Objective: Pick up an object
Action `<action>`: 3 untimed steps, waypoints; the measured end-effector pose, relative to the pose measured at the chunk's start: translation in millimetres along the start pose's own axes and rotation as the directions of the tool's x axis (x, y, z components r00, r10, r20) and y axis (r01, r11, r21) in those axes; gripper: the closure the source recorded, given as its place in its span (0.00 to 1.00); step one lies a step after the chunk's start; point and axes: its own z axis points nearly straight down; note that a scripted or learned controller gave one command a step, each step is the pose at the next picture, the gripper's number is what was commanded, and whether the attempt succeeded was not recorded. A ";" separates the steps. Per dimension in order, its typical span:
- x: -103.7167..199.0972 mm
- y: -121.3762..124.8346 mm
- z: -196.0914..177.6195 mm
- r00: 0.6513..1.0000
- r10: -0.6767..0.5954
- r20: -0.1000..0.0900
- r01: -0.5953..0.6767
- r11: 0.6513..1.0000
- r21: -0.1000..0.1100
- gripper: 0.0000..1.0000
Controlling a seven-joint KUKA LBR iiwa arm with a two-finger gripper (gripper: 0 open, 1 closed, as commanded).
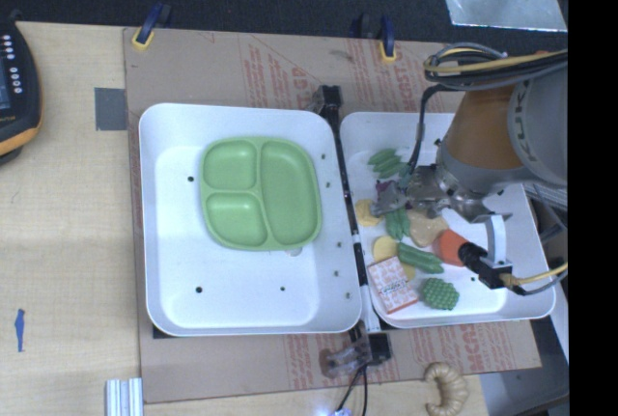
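Gripper (394, 202): I cannot tell its state; toy food (417, 258) crowds beneath; I judge a glancing miss likely.

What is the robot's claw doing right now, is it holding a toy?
Gripper: down in the right bin among the toy food; whether it is open, shut or holding anything cannot be told.

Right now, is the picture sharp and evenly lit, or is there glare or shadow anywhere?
Camera view: the left bin glares bright white along its lower half; the green plate is fairly crisp; the small items in the right bin look soft, shaded under the arm.
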 end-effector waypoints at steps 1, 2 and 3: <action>-2.4 0.4 -15.9 1.000 0.001 0.002 -0.001 1.000 -0.003 1.00; -2.3 0.2 -15.4 1.000 0.001 0.003 -0.001 1.000 -0.002 0.00; -3.3 0.3 -25.9 1.000 -0.001 0.004 0.001 1.000 -0.002 1.00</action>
